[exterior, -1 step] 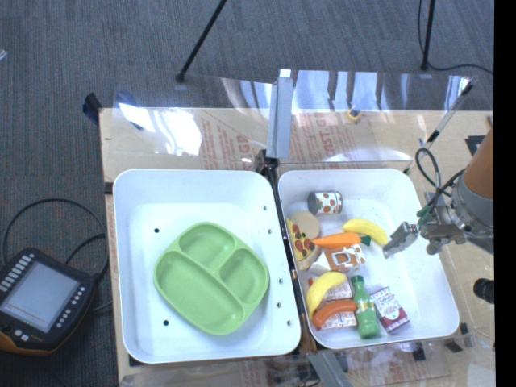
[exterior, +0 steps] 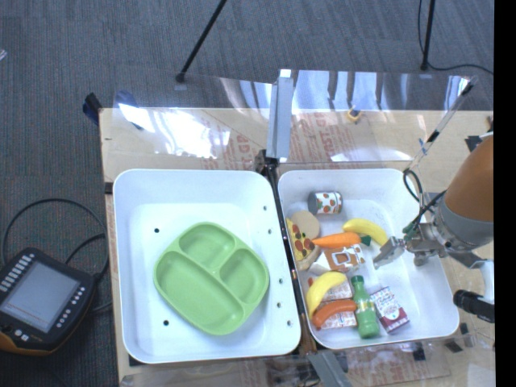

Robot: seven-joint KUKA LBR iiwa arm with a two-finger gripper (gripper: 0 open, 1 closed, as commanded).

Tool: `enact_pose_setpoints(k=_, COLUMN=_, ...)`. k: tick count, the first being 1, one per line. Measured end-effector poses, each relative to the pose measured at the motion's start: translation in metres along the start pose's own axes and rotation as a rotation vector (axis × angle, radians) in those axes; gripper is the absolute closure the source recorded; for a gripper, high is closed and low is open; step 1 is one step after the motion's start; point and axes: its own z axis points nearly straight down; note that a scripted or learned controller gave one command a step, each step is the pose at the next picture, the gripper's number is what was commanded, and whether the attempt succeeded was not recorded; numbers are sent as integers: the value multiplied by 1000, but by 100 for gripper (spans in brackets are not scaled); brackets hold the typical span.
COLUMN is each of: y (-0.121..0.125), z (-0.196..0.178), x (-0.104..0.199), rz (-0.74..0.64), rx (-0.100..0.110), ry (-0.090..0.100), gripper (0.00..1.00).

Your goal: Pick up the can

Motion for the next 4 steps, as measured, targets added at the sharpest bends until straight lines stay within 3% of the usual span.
enact_pose_setpoints(k=1, y=41, z=-105, x=54, rz=286, rx=-1, ry=-3, gripper=0)
enact_pose_setpoints(k=2, y=71, z=-177, x=120, rz=431, rx=-3, ry=-4, gripper=0)
enact_pose_setpoints(k=3, y=112, z=-248, x=219, rz=506, rx=-3, ry=-5, gripper=0)
enact_pose_setpoints(k=4, y=111, z=-318, x=295, rz=693, rx=-4, ry=-6, gripper=0)
